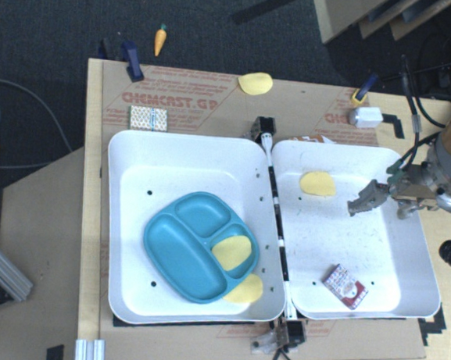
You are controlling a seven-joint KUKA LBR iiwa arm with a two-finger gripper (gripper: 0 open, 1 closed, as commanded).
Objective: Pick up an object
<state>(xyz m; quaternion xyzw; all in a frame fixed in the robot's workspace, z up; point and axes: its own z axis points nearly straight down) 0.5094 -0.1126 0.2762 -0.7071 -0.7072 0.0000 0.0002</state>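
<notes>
My gripper (382, 206) hangs over the right bin (406, 269), near its upper right side. It is open, and only the white bin floor shows between its fingers (362, 201). A flat yellow piece (318, 183) lies just left of the gripper, apart from it. Near the bin's front lies a small red and white packet (345, 285). In the left bin (132, 175) a blue divided plate (188, 246) holds a yellow piece (233, 250). Another yellow piece (245, 290) lies against the plate's front edge.
On the board behind the bins lie a yellow piece (255, 83), a small patterned packet (148, 118), a blue clip (131, 61) and a white block (368, 116). A black clamp (263, 128) sits where the bins meet. Cables (421, 98) hang at the right.
</notes>
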